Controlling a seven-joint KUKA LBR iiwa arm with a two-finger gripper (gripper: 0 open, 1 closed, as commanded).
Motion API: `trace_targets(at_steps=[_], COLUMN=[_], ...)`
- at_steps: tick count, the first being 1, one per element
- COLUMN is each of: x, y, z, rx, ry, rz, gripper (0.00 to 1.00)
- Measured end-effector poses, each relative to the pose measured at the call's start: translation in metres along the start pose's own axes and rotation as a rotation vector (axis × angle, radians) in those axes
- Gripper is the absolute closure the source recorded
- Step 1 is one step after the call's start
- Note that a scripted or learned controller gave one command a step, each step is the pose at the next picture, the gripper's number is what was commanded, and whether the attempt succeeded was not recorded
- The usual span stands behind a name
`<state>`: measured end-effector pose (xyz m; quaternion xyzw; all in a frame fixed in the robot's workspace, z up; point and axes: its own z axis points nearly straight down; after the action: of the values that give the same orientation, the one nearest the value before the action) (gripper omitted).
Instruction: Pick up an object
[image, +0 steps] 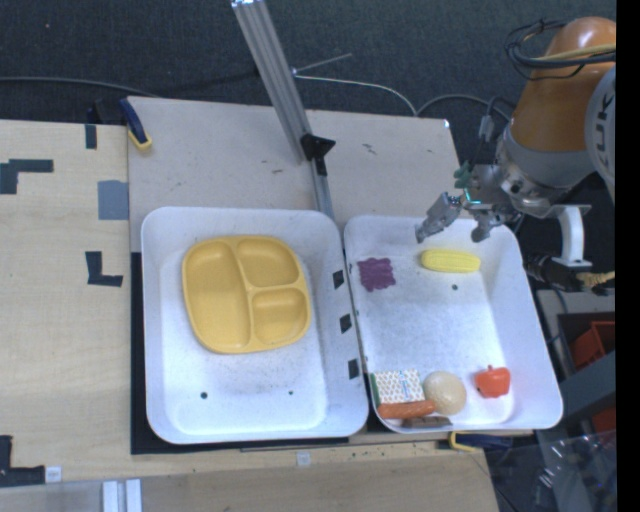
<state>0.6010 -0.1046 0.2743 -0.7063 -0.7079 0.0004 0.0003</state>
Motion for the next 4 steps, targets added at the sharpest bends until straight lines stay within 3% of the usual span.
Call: trace_targets(at_steps=[1, 2, 3, 4], x=[-0.001, -0.020, -0.005, -0.039], y=[-0.020, 0.056, -0.031, 0.068], z=[0.135, 0.131, 0.187, 0.187], rx=[0.009, -0.005, 0.003, 0.007], ry=[0.001, -0.002, 0.000, 0.000], rz=[0.002, -0.001, 0.003, 0.002], gripper=[0.00, 0.00, 0.00, 0.00])
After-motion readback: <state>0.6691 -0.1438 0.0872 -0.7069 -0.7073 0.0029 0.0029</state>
